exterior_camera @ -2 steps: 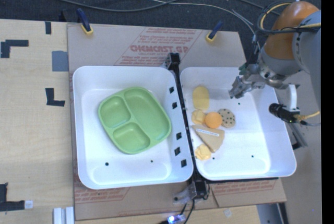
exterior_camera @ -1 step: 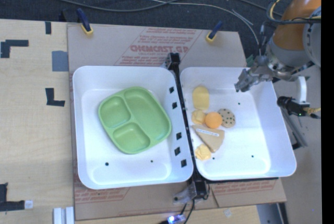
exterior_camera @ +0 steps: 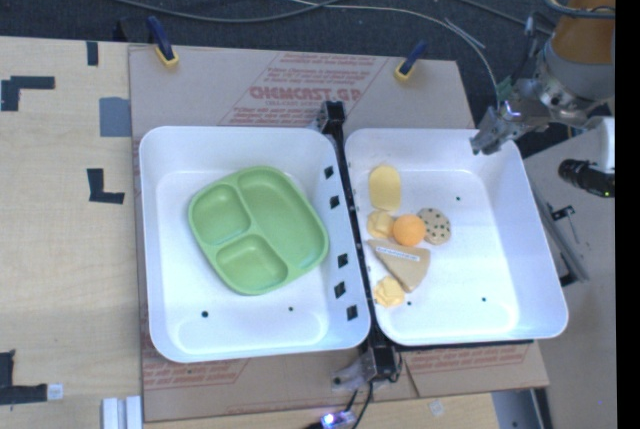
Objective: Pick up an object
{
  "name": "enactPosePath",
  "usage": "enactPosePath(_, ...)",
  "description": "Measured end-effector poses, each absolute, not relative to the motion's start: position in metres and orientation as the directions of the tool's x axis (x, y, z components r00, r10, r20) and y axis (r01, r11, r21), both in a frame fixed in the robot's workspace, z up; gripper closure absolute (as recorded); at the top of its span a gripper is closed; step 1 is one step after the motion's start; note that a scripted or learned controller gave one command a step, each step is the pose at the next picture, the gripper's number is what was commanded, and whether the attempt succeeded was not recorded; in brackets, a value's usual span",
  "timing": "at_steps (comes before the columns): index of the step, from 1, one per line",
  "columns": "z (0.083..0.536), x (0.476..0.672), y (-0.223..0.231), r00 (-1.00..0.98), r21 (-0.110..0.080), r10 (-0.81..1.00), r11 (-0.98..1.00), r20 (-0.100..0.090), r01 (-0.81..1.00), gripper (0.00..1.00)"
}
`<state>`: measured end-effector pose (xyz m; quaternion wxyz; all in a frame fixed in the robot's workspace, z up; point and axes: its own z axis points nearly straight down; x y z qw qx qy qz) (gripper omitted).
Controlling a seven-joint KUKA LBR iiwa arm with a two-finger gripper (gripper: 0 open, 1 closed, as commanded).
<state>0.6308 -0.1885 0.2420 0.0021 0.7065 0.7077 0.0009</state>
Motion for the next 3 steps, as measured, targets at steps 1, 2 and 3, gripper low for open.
enactPosePath(1,0.272,0.631,-0.188,-0.002,0.002,1.000,0.002,-0.001,1.000,1.00)
enactPosePath(2,0.275,0.635,-0.131,-0.006,-0.001,1.000,0.006,0.001,1.000,1.00)
enactPosePath(3,0.265,0.645,-0.068,-0.007,-0.001,1.000,0.007,0.001,1.000,1.00)
